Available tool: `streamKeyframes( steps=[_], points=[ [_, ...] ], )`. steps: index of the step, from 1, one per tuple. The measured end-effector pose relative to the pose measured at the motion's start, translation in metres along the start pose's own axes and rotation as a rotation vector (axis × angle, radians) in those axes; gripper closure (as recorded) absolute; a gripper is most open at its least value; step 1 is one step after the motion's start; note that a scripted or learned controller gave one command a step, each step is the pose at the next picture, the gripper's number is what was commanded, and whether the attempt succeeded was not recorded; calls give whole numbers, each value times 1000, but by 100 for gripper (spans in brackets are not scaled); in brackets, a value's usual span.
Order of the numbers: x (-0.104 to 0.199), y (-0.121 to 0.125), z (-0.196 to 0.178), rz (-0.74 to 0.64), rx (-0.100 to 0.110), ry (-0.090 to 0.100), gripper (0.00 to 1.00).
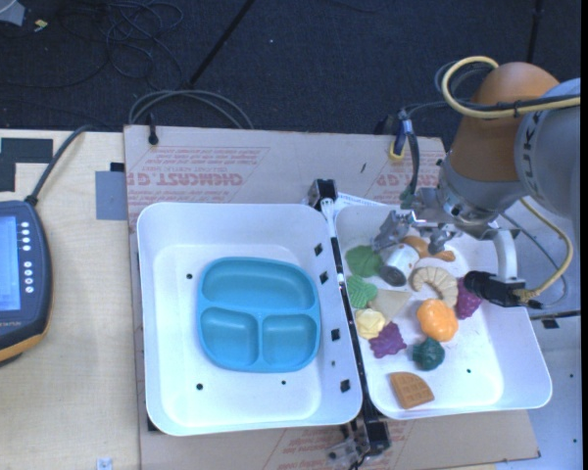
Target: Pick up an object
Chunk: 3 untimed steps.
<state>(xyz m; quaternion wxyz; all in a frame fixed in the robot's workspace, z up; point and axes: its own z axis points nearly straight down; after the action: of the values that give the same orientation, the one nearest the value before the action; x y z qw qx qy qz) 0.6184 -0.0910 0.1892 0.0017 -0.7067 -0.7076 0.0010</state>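
Observation:
My gripper [414,243] hangs over the far left part of the right bin [514,385], reaching in from the right, and looks open. Just below it lie a small white piece [403,260], a dark grey piece [392,275] and an orange piece [442,255]; none sits between the fingers. Around these are a green leaf-shaped toy [363,260], a paler green one [361,291], a beige ridged toy [434,279], an orange ball [436,319], purple grapes [467,302], a yellow toy [370,322], a purple toy [388,341], a dark green toy [429,353] and a brown waffle piece [411,390].
The left bin [167,262] holds a blue divided plate [258,313]. A black divider bar [335,292] runs between the bins. A handheld control pendant [5,272] lies on the bench at the far left. Cables trail behind the bins.

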Motion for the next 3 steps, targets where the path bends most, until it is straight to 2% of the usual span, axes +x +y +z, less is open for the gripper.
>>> streamKeyframes(
  steps=[1,2,3],
  points=[
    [-1,0,-10,0,1,1,100],
    [45,-69,-110,-3,-9,1,100],
    [81,-112,-195,-4,-10,1,100]
  ],
)
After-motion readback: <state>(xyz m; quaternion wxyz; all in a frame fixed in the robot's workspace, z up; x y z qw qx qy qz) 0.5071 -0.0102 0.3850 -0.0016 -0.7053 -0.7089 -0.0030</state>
